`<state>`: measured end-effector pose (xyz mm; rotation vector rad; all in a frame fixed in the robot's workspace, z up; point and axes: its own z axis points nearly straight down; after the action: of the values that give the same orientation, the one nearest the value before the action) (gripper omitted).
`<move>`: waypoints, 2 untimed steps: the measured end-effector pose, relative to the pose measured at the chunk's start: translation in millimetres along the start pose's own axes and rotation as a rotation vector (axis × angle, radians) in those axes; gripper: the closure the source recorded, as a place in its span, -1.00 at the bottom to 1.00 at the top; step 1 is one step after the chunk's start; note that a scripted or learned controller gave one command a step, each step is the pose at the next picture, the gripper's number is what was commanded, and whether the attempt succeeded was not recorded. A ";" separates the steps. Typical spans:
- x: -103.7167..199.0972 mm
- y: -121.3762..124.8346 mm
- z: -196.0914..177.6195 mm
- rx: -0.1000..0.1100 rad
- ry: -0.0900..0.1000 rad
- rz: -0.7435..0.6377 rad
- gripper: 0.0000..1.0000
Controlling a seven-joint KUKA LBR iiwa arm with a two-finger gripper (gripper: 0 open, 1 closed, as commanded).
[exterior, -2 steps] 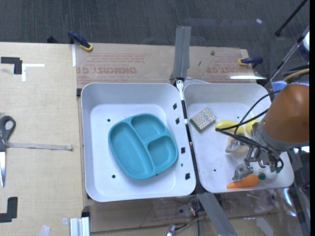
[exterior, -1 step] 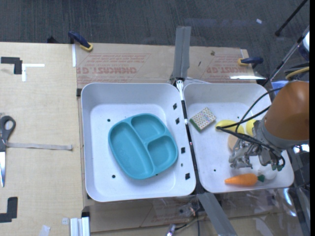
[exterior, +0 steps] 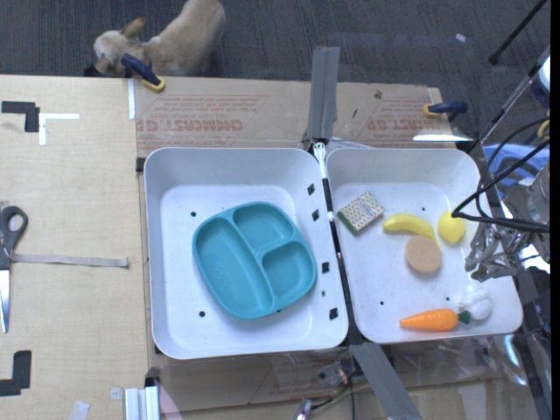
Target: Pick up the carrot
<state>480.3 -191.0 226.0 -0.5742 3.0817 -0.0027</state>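
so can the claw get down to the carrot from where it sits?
Probably yes. The carrot lies apart from the other items near the right bin's front edge, nothing on top, and the claw is just above-right of it.

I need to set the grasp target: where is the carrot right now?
The carrot lies in the right bin, near its front edge, below the tan disc, with its green end toward the gripper.
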 end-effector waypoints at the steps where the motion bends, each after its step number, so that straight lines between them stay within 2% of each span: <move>1: -43.3 -15.9 70.2 -0.002 0.003 0.200 1.00; 2: -43.2 -16.0 70.2 -0.002 0.003 0.201 -1.00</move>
<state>526.9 -190.5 156.1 -0.2630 3.1269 0.0007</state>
